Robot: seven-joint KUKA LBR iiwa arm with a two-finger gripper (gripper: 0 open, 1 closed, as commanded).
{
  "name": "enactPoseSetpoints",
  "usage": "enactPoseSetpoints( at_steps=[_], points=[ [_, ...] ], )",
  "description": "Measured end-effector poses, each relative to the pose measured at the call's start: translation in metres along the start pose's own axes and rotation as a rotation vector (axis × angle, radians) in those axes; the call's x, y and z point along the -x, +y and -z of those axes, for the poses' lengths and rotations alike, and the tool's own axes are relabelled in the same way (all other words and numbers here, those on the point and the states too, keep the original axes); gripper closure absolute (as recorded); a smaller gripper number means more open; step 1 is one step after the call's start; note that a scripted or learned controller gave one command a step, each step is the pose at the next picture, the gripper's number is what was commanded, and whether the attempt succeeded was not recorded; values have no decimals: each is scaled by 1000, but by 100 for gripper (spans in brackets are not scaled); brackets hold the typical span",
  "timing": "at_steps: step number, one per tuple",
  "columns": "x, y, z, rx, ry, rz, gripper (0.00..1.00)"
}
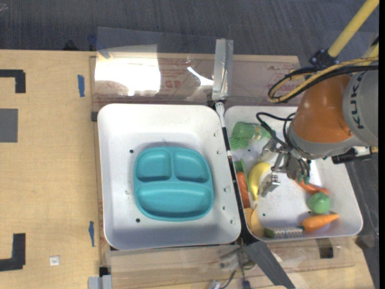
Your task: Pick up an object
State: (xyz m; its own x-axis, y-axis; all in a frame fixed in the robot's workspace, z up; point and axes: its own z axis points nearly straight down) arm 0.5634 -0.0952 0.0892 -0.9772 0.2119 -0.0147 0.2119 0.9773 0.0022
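Gripper low over the right bin, beside a yellow banana-like toy.

Its fingers are too blurred to tell whether they are apart or closed, and nothing is plainly held. The yellow toy lies just left of the fingertips; a green leafy piece sits above it, an orange piece along the bin's left wall. A green ball and carrot lie lower right. The left bin holds a teal divided plate.

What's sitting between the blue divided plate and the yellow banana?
In the camera view, the rims of both white bins and an orange carrot lie between the plate and the banana.
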Motion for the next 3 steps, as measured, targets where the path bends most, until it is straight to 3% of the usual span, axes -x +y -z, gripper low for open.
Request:
enactPoseSetpoints(
  at_steps=[1, 2, 3],
  points=[
    [-10, -1, 0, -1, -1, 8, 0],
    [40, -63, -2, 0, 2, 235, 0],
    [-41, -21, 1, 0, 4, 344, 0]
  ],
)
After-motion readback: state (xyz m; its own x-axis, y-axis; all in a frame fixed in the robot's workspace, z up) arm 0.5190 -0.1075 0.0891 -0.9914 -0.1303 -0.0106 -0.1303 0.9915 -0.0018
